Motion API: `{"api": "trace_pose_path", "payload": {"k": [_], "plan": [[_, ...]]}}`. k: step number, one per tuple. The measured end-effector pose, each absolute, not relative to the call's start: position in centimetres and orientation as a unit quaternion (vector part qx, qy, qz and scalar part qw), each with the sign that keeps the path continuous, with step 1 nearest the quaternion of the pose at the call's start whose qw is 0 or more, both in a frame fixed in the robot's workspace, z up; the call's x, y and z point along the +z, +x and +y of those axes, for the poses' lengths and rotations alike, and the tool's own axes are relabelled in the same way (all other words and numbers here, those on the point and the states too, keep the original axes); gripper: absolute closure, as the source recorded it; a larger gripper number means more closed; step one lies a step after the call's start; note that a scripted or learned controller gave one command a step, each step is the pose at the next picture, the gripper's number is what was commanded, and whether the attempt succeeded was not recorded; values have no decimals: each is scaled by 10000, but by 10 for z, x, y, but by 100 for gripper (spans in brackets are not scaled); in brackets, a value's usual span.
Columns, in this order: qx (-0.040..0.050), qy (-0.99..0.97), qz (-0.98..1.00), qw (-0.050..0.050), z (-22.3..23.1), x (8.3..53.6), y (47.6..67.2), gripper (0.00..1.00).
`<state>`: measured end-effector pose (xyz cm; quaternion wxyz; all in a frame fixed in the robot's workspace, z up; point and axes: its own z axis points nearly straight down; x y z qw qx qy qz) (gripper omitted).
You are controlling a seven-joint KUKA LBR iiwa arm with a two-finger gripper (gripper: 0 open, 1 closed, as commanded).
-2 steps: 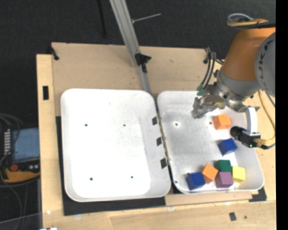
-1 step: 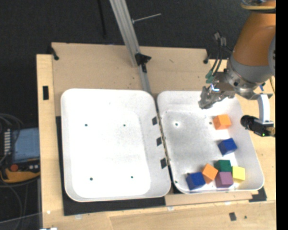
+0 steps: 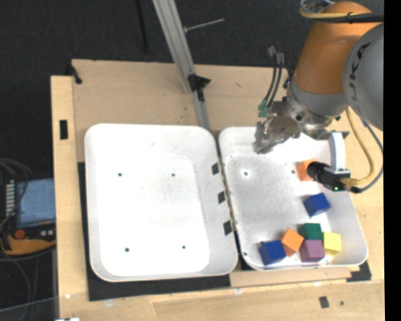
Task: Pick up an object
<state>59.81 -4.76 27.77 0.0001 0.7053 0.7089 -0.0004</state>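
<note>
Two shallow white bins sit side by side on the worktop (image 3: 154,85); the left bin (image 3: 150,199) and the right bin (image 3: 254,199) touch along their inner edges. Seven blocks lie in the right bin. Along its near edge a cluster is gathered: a blue block (image 3: 273,251), an orange block (image 3: 293,240) touching it, a purple block (image 3: 312,250), a green block (image 3: 313,231) just behind the purple one, and a yellow block (image 3: 332,242) at the right end. A second blue block (image 3: 316,204) lies apart from the cluster, further back toward the right wall. Another orange block (image 3: 302,170) sits near the right wall, partly hidden by a black fitting on the arm's cabling. The arm (image 3: 334,52) reaches in from the right, and the gripper (image 3: 267,139) hangs over the far-left corner of the right bin, well apart from every block. No object is seen between the jaws; whether they are released or clenched cannot be told at this angle. A slanted metal pole (image 3: 177,39) crosses the worktop behind the bins.
</note>
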Motion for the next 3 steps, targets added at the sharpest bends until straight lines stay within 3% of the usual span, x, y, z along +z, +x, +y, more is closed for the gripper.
{"api": "trace_pose_path", "payload": {"k": [2,3], "plan": [[6,7052,7090,13,45,275,638,100],[-9,7054,7088,0,90,247,650,100]]}}
